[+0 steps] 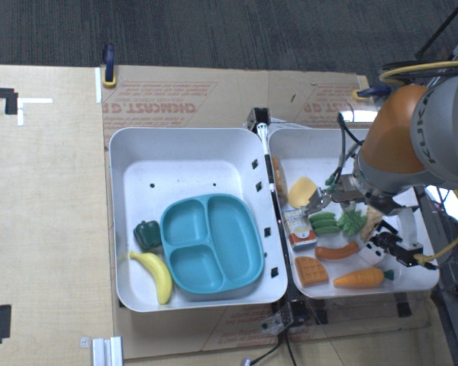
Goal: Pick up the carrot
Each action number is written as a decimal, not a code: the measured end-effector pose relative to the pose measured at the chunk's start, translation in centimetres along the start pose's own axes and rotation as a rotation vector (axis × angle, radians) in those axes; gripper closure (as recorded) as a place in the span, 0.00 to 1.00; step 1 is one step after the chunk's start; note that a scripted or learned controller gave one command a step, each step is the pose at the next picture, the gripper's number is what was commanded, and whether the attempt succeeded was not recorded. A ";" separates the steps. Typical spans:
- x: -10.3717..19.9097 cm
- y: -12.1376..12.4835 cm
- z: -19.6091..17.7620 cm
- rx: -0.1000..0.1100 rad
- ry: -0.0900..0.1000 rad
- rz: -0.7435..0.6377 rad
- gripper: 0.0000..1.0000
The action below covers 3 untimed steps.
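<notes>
Carrot (360, 279) lying flat along the front edge of the right bin (423, 284), green stub end pointing right, tip pointing left toward a waffle piece (311, 271) just beside it. Sausage (337, 252) right behind it, then a green veggie cluster (337, 223) and a yellow cheese-looking wedge (302, 191) further back. Gripper (326, 198) hanging over the middle of that same bin, near the yellow wedge and the greens, well apart from the carrot. Honestly can't tell how the pincer stands, too much clutter under it. Left bin (122, 204) holding a teal divided plate (246, 273), with a banana (157, 274) and a green pepper (146, 235) tucked against its left side.
</notes>
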State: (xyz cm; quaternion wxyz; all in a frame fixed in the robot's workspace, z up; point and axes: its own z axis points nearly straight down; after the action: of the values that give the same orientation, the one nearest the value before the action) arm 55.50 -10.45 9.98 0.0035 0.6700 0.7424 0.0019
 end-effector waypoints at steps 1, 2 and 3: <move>0.3 4.8 0.2 -0.005 -0.003 -0.067 0.00; -0.4 10.1 0.8 0.006 -0.001 0.114 0.00; -0.4 10.2 -0.2 0.005 -0.005 0.106 1.00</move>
State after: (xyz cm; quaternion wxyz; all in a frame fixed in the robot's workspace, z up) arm 65.65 -9.80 10.29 0.0037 0.7085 0.7057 -0.0013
